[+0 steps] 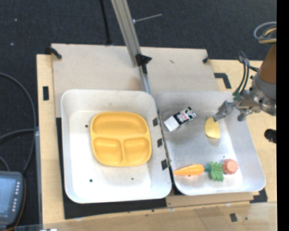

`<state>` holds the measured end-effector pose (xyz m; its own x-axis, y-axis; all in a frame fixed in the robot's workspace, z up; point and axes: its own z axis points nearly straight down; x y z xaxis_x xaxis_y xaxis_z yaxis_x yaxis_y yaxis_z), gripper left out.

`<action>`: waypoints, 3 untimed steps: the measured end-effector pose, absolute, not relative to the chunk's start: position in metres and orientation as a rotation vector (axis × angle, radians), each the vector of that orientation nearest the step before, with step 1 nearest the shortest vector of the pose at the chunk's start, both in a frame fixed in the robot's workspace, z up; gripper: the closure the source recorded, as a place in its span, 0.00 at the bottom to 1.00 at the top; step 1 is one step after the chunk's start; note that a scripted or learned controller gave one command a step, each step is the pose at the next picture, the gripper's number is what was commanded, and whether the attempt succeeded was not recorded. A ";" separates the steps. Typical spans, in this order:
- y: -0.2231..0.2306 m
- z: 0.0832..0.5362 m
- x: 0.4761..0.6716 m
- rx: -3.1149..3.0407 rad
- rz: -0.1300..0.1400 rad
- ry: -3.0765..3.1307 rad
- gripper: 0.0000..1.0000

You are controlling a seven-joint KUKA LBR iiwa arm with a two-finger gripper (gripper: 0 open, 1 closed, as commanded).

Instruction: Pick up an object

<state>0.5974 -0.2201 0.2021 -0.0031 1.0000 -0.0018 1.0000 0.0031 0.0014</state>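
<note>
While both white bins sit side by side on the bench (pixel 48 129), their contents list as follows. Left bin (pixel 72 129): one yellow divided tray (pixel 120 138), three compartments, lying flat near the bin's centre. Right bin (pixel 250 167): a small black-and-white carton (pixel 179 119) lying on its side near the upper left corner; a pale yellow rounded object (pixel 212 129), kind unclear, in the upper middle; an orange carrot (pixel 189 170) along the lower edge, toward the left; a green leafy piece (pixel 215 171) just right of the carrot; a reddish round object (pixel 230 166) touching the green piece on its right. Gripper (pixel 229 110): above the right bin's upper right edge, one finger (pixel 221 111) reaching toward the yellow rounded object; nothing is visible between its fingers; whether they are spread or closed cannot be told.
</note>
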 end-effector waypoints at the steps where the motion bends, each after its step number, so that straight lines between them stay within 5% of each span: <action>1: -0.220 0.202 0.597 2.215 -0.001 2.224 0.00; 3: -0.216 0.103 0.604 2.220 -0.004 2.224 0.00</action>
